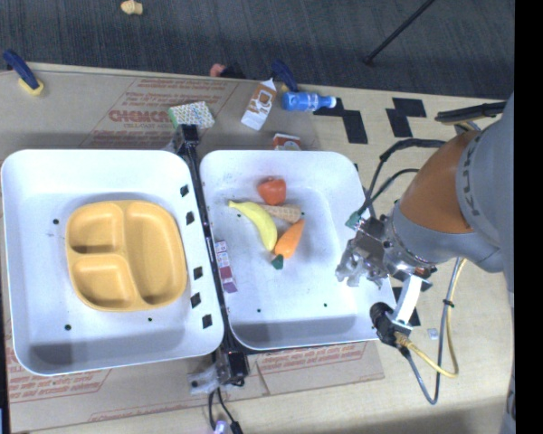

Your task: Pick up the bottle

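Note:
The bottle [306,102] is small and blue with a pale cap. It lies on its side on the cardboard behind the right bin [344,174], outside both bins. My gripper [357,262] hangs over that bin's right wall, far in front of the bottle and to its right. Nothing shows in its grasp. The grey wrist and orange band [434,197] lie to the gripper's right.
In the right bin lie a banana [258,222], a carrot [288,240] and a red tomato-like piece [271,190]. The left bin [18,242] holds a yellow divided plate [127,253]. Small cartons [260,104] and a patterned packet [192,113] sit near the bottle.

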### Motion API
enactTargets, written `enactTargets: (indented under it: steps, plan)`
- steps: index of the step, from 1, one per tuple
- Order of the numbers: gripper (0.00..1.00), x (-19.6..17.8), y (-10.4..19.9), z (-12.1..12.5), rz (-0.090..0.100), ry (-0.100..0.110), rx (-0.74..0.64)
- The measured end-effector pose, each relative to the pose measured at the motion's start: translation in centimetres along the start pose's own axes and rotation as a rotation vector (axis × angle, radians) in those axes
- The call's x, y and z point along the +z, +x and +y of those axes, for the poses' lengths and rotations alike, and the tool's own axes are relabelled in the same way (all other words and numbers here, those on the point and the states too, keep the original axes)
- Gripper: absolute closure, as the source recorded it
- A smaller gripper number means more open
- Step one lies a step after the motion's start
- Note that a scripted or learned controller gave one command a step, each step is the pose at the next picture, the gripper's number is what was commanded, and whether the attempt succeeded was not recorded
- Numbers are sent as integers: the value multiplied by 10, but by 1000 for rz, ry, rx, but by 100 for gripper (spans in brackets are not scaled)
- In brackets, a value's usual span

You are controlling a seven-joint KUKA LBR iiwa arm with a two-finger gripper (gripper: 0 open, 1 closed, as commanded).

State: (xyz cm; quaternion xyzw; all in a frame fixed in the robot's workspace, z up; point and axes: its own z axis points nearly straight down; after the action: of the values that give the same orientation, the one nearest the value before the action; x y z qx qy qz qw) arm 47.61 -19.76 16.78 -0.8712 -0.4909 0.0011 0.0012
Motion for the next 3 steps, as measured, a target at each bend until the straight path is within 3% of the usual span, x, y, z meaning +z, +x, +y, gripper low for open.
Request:
enactTargets:
  steps: [2,3]
  plan:
    - [100,4,-5,2,1,2,622]
    - [100,7,-11,6,1,1,721]
